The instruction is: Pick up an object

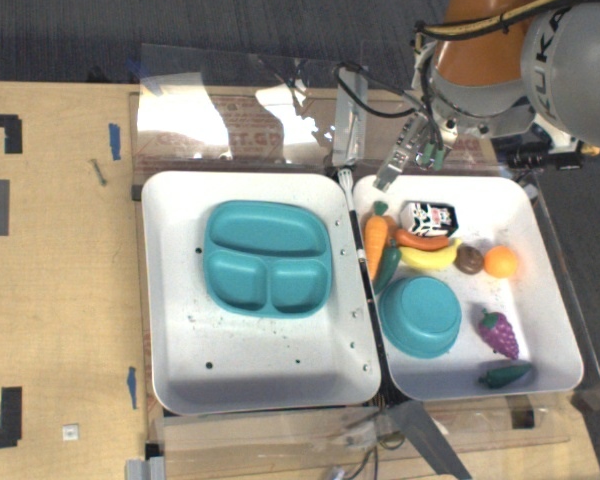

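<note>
My gripper [363, 177] hangs over the far edge where the two bins meet, fingers open with nothing between them. Just below it, in the right bin [555, 298], lie an orange carrot [377, 245], a green pepper [388, 269], a yellow banana [430, 259], a black-and-white packet [430, 215], a brown ball [469, 259] and an orange [500, 261]. A teal bowl [421, 315] sits nearer the front, with purple grapes [499, 334] and a dark green piece [505, 374] to its right.
The left bin [170, 298] holds a teal divided plate [268, 258]. A shiny plastic sheet [220, 128] lies behind the bins. The wooden bench [50, 268] spreads to the left. The arm's orange band [485, 18] looms over the right bin's far side.
</note>
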Available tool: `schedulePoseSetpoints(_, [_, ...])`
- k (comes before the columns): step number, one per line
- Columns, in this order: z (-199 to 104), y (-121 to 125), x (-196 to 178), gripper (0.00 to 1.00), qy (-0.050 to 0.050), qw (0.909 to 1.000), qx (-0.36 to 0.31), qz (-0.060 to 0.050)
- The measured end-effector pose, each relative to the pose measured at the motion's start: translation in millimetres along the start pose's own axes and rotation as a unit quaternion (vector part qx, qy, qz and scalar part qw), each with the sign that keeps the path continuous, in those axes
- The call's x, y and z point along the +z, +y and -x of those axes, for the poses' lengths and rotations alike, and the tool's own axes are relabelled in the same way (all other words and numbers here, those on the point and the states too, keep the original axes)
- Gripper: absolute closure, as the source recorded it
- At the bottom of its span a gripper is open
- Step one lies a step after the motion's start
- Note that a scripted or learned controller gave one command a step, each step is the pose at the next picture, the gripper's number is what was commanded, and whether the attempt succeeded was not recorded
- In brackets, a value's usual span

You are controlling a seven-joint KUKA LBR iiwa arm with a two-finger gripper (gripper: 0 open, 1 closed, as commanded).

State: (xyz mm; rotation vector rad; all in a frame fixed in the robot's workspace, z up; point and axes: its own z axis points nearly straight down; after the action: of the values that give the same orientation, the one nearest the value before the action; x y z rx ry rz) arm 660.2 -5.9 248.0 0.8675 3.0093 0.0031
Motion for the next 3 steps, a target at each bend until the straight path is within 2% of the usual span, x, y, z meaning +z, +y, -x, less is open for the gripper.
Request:
schedulePoseSetpoints(1, [-25.3,39.4,-4.8,1.00,0.001,1.0000,0.004,0.001])
schedulePoseSetpoints(2, [-34.5,-5.5,44.6,1.00,0.004,0.9950,-0.100,-0.002])
schedulePoseSetpoints(3, [4.7,-9.8,-29.2,1.00,-0.002,0.9833,-0.182,0.001])
